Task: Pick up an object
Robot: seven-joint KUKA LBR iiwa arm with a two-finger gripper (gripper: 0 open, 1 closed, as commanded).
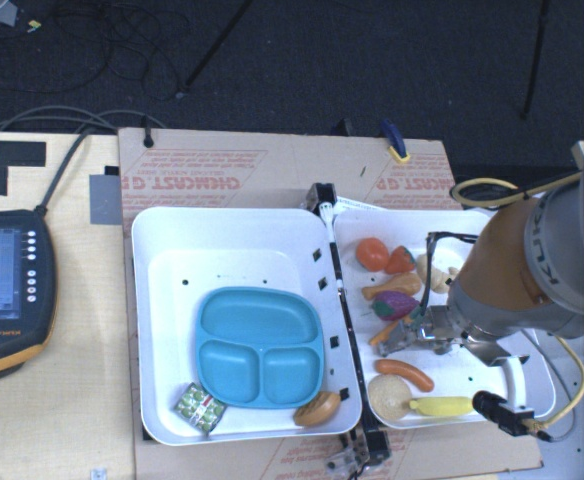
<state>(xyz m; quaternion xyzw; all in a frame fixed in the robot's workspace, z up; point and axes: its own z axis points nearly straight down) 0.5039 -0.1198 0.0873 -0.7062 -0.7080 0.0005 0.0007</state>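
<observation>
Where the arm (517,268) reaches in from the right, its gripper (404,336) sits low in the right bin (542,393) among the toy food — whether it is open or closed on anything cannot be told from above. Right bin contents: a red tomato (372,253) near the far wall, a purple eggplant (396,305) with an orange piece (392,286) just beside it, a sausage (404,373) near the gripper, and a banana (440,406) lying on a round cream piece (388,398) at the near edge. Left bin (157,243) contents: a blue divided tray (260,348), a green patterned packet (199,408) at the tray's near left corner, a brown bread-like piece (317,410) at its near right corner. A teach pendant (7,278) lies on the bench — well apart from both bins.
</observation>
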